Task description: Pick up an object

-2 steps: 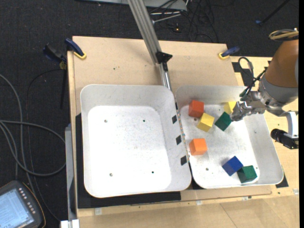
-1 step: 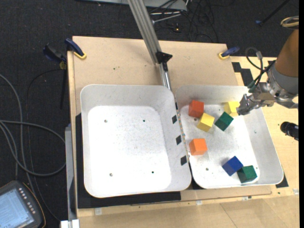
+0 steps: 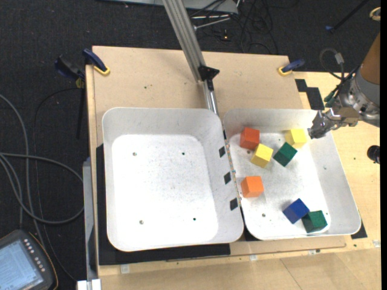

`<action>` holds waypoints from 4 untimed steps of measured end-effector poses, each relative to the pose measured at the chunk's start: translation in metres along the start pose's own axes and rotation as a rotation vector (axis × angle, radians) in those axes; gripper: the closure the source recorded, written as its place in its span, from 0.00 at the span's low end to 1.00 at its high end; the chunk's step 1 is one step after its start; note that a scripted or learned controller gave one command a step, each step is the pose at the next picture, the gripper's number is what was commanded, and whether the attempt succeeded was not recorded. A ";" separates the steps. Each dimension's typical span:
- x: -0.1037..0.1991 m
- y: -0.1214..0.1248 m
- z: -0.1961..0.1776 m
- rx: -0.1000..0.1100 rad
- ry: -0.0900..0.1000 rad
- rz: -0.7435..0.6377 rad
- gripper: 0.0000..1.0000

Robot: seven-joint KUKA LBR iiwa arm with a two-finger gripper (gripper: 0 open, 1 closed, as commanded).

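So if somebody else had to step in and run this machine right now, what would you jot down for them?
Gripper: at the far right rim of the right bin, beside the yellow block. Nothing is seen between its fingers.
Blocks, all in the right bin: orange, yellow and green near the top; another orange at mid-left; blue and green touching at the bottom right.
Left bin: no blocks.
Done: nothing lifted.
Left: grasp one block and raise it; the yellow one by the gripper looks closest.
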State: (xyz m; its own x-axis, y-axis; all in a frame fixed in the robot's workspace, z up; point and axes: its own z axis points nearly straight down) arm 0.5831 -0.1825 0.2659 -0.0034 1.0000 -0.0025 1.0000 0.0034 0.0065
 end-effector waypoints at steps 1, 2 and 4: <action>0.061 -0.015 0.003 0.007 0.004 -0.005 1.00; 0.111 -0.025 0.019 0.009 0.004 -0.004 1.00; 0.215 -0.048 0.015 0.005 0.004 -0.006 1.00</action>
State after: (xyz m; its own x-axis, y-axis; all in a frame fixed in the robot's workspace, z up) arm 0.5343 0.0318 0.2503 -0.0095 1.0000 0.0019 1.0000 0.0095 0.0017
